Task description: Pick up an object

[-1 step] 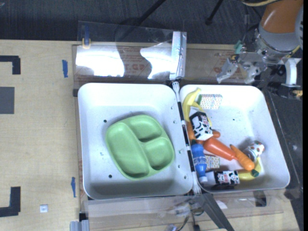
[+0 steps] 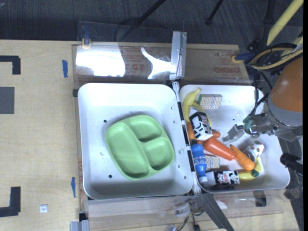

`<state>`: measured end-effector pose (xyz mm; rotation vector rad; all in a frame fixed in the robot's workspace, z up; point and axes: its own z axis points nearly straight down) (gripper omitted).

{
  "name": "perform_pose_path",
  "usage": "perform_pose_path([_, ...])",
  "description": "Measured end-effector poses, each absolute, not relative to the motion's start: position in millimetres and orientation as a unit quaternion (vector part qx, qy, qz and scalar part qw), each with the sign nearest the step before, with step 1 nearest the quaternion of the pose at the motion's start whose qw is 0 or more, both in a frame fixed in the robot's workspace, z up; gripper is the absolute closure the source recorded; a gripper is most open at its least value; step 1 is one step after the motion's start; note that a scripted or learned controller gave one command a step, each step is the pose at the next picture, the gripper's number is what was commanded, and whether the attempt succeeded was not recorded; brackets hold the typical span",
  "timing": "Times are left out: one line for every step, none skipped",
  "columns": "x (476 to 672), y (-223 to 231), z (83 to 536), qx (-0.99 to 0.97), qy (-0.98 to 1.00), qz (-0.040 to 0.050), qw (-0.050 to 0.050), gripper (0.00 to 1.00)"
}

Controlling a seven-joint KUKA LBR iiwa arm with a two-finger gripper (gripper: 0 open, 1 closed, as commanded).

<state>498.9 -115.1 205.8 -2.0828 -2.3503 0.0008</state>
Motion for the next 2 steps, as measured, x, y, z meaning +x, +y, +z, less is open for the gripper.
perform_pose_path([510.4,-138.6,109.5,-0.669,-0.743,-0.0088,-0.01,0.0])
perform_pose_path([537.9,-169.2,86.1,-0.711,-0.703,-0.0012,-0.003,0.0])
